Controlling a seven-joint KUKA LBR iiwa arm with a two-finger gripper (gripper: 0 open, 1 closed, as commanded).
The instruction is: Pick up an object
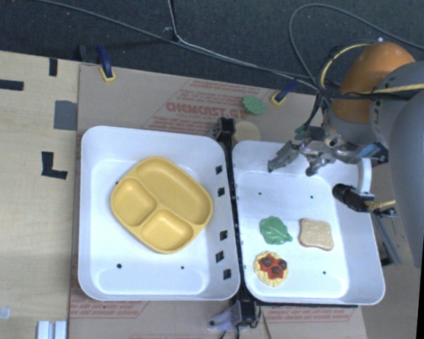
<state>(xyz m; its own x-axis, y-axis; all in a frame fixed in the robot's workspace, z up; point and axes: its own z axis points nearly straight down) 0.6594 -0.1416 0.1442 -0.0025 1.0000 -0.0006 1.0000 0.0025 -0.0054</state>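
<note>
Right bin [349,288] – arm [396,92] over far edge | end effector [299,164] fingers apart – nothing between

So my setup sits on a light wood counter [17,207] with a sheet of brown cardboard [195,104] laid over the middle of it, red printed lettering on the strip behind the bins. Left of the cardboard there are a few bits of black tape [50,164] stuck on the wood, plus a grey patch [65,114]. Two blue clamps [105,64] pin the cardboard's back edge, one at its left corner and one further right. Behind the cardboard, past the counter's edge, it's dark carpet-looking floor [233,15] with thin cables [173,29] snaking across. Lighting is flat and even, no harsh shadows.
</note>
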